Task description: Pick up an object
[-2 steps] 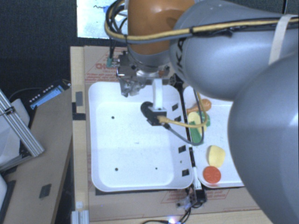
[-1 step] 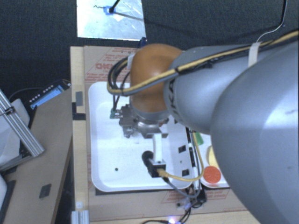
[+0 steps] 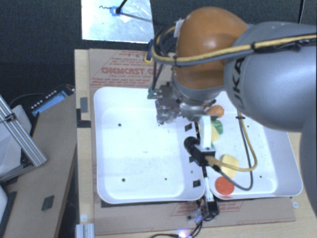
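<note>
**Arm over the bins, red lettering beneath**

The grey arm looms from the right. Cardboard under the left bin reads "CHEMCAST". The gripper hangs over that bin; whether it grasps anything, I cannot tell. Objects lie in the right bin: yellow piece, red disc, orange piece.

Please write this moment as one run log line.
hand: over left bin, near divider | grasp: not visible | right bin: red disc, yellow piece, green piece, orange piece

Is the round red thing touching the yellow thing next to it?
Apart. In the camera view, a strip of white bin floor shows between the red disc and the yellow piece.
</note>
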Controlling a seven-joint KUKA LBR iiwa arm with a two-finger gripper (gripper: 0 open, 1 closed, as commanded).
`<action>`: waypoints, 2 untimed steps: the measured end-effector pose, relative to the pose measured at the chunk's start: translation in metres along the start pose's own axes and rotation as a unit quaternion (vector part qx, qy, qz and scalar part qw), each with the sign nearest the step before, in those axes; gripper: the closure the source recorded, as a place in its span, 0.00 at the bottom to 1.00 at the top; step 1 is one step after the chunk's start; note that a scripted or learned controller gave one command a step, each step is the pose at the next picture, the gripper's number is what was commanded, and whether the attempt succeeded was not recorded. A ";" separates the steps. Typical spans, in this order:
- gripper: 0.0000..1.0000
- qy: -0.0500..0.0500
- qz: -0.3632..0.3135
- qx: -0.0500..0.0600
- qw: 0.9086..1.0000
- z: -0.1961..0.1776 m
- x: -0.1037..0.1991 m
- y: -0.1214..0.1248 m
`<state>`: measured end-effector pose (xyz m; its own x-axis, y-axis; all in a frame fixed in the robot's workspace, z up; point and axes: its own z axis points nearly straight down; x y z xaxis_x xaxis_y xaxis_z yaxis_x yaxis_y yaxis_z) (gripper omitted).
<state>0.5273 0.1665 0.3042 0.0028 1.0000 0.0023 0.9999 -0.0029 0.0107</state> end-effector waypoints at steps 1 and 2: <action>1.00 -0.001 -0.007 0.009 1.000 0.086 0.072 -0.046; 1.00 0.002 -0.004 -0.001 1.000 -0.049 0.068 -0.039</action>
<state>0.4878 0.2346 0.3529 -0.0052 1.0000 0.0065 0.9999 0.0052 0.0118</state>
